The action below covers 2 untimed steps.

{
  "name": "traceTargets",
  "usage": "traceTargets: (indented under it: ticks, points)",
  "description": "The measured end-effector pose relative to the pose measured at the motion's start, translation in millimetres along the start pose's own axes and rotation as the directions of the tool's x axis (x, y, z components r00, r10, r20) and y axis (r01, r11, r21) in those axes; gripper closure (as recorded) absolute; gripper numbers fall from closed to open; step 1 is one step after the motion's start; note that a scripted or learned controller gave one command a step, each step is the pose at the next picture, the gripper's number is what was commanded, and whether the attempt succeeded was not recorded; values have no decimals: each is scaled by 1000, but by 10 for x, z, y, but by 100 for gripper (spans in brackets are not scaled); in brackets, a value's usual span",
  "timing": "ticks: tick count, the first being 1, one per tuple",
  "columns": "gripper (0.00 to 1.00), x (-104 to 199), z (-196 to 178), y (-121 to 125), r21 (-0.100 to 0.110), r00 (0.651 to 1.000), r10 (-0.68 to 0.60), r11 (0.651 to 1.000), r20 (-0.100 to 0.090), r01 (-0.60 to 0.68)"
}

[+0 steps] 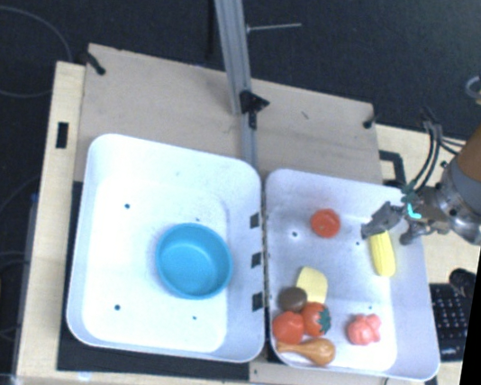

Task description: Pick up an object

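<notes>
Gripper hangs over the right bin near its far right corner, fingers apart and w/ nothing between them; one dark finger points toward bin centre. Likeliest target is the yellow corn piece, lying along the right edge just below the gripper, maybe touching a fingertip but can't say. Looks like toy plastic food: prob. light, stiff, smooth so a bit slippery, rounded so may roll or squirt out. Best taken across its short width at mid-length, jaws square to its long axis. Other options: red tomato alone toward the far edge, pink piece near the right-near corner. Cluster at the near edge (yellow block, brown ball, red veg, orange gourd) is packed tight, touching, poor access. Blue bowl sits in the left bin. Arm is cut off at frame right; second finger blurry against wrist cabling, so exact opening is hard to gauge.
</notes>
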<state>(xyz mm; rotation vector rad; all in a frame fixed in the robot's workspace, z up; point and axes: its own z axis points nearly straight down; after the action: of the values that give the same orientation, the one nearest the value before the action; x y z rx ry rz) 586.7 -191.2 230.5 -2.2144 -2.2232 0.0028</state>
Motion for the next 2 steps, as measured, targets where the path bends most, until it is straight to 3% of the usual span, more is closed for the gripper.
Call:
traceTargets:
  ticks: [1, 2]
  points:
    - [0, -2, -31, 13, -6, 1000, 0, 1000, 1, 0]
    - [0, 51, 434, 51, -2, 1000, -1, 1000, 4, 1]
